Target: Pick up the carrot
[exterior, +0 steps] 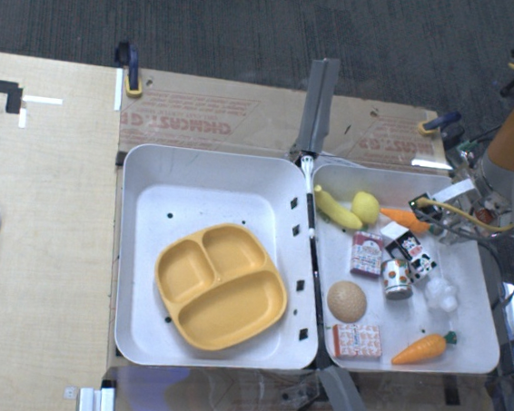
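The tabletop [36, 222] at the far left is bare wood with a few tape marks. Next comes the left bin [150, 180], which carries just a yellow divided plate [221, 286] lying flat and turned at a slant, likely there as a drop-off spot.

Across the divider, the right bin [483, 356] holds the clutter. Along its far side lie a banana [337, 208] and a lemon [365, 206], touching; just beside them is a second, smaller orange carrot-like piece [403, 219]. Below sit a small red-and-white carton [367, 254], a can [397, 279], a brown egg-shaped ball [346, 301] and another carton [357, 341].

The carrot [421, 348] lies flat near the bin's near right corner, leafy end pointing right, apart from its neighbours, so it looks easy to reach from above.

The pincer [452, 216] hangs at the bin's far right, over the smaller orange piece's end; whether it is wide or narrow, I cannot tell. Nothing is visibly between it.
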### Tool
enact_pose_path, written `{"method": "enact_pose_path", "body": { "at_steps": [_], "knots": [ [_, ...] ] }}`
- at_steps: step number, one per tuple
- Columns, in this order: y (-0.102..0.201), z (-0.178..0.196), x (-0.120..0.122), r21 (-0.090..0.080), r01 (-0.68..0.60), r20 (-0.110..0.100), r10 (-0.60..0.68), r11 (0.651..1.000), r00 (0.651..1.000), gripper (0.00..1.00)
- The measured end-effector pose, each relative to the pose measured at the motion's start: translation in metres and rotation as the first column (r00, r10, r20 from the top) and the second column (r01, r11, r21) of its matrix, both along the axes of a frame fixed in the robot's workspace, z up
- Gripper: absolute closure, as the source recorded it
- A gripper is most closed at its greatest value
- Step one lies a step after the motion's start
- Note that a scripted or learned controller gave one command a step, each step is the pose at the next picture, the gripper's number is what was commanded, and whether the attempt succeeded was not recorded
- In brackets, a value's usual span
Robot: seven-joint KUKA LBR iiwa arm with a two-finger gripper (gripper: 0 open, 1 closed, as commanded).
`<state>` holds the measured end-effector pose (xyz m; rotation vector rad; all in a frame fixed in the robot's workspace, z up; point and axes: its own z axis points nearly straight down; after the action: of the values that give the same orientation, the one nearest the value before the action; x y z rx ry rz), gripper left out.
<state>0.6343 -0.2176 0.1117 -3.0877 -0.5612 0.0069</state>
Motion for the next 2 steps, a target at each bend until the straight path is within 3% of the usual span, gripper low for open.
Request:
{"method": "enact_pose_path", "body": {
  "at_steps": [1,2],
  "knots": [
    [-0.0025,-0.0116,0.0216,-0.002,0.083,0.012,-0.083,0.997,0.996,1.0],
    [-0.002,-0.0017,0.0221,-0.002,0.078,0.011,-0.078,0.997,0.997,1.0]
  ]
}}
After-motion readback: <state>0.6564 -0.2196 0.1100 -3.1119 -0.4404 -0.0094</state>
